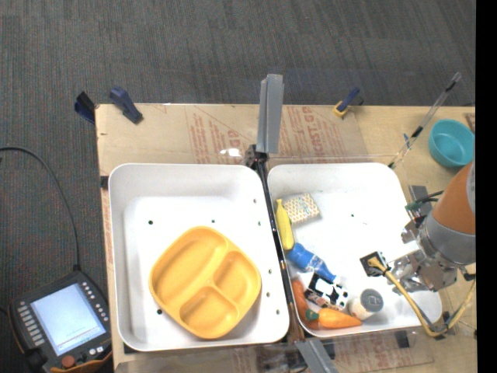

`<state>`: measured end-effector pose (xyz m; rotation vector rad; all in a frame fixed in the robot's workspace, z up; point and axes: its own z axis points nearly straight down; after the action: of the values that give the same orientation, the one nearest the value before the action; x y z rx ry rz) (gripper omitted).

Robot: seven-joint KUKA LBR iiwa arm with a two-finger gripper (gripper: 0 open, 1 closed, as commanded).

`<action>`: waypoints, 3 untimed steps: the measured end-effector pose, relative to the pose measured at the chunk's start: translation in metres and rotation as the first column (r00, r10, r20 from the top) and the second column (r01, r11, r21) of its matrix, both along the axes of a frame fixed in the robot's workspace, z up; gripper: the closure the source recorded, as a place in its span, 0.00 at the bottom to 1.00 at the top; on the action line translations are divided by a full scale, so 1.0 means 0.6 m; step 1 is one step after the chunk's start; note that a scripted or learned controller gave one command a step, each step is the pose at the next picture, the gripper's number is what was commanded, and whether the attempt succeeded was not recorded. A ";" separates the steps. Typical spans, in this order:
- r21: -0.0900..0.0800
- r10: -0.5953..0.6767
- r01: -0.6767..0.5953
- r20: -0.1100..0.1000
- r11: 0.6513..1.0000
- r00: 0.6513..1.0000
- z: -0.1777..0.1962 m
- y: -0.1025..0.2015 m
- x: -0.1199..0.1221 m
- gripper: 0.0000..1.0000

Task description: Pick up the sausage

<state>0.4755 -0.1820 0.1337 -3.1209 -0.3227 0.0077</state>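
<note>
The sausage (298, 293) is a short reddish-orange piece lying along the left wall of the right bin (365, 185), near its front corner. It is partly covered by a black-and-white toy (327, 291) and borders an orange carrot (339, 319). My gripper (417, 274) hangs over the right bin's front right part, well to the right of the sausage. Nothing shows in its grasp.
In the right bin also lie a yellow banana (284, 224), a checked cracker (301, 207), a blue bottle (310, 259) and a round grey-white piece (368, 302). The left bin (140, 185) holds a yellow divided plate (206, 282). A teal bowl (452, 142) stands at the bench's right.
</note>
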 end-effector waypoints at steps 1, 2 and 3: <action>0.002 -0.001 0.001 -0.002 1.000 1.000 -0.026 0.016 -0.002 1.00; 0.000 0.003 -0.003 0.000 1.000 1.000 0.021 0.052 0.000 1.00; 0.000 0.001 -0.001 -0.002 1.000 1.000 0.011 0.008 0.094 1.00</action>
<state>0.5318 -0.1771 0.1401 -3.1210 -0.3243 0.0101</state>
